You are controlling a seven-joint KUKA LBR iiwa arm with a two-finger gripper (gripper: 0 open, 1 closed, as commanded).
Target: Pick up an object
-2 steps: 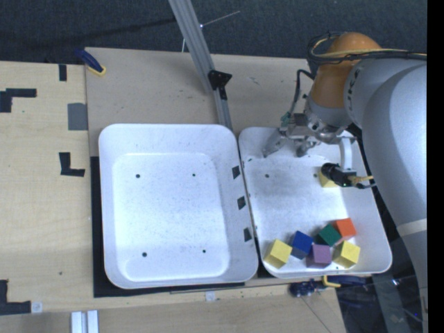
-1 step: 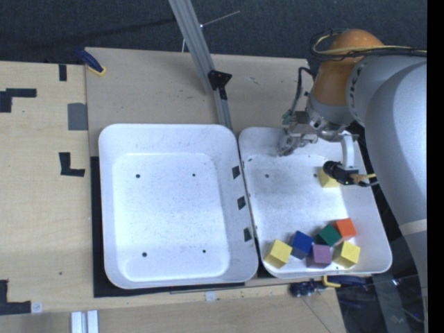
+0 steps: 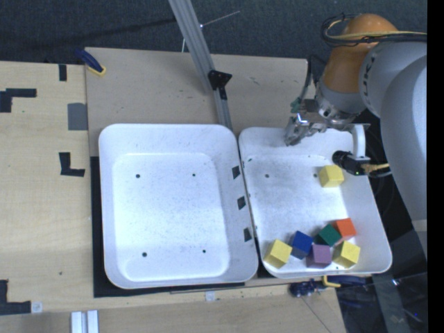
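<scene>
The gripper (image 3: 295, 136) hangs over the right bin (image 3: 277, 207) near its top rim; whether it grips anything cannot be told. The nearest object, a lone yellow cube (image 3: 331, 176), lies at about four o'clock from it, small, matte, sitting flat, apart from the pile

I see two white bins, left (image 3: 170, 203) and right (image 3: 305, 200), each speckled with dark dots; in the right one a yellow cube (image 3: 331, 176) sits alone; clustered cubes run orange (image 3: 345, 227), green (image 3: 328, 236), blue (image 3: 301, 243), purple (image 3: 320, 254), yellow (image 3: 279, 253) and yellow (image 3: 348, 254); my arm (image 3: 395, 82) is grey with an orange band (image 3: 347, 64).
</scene>
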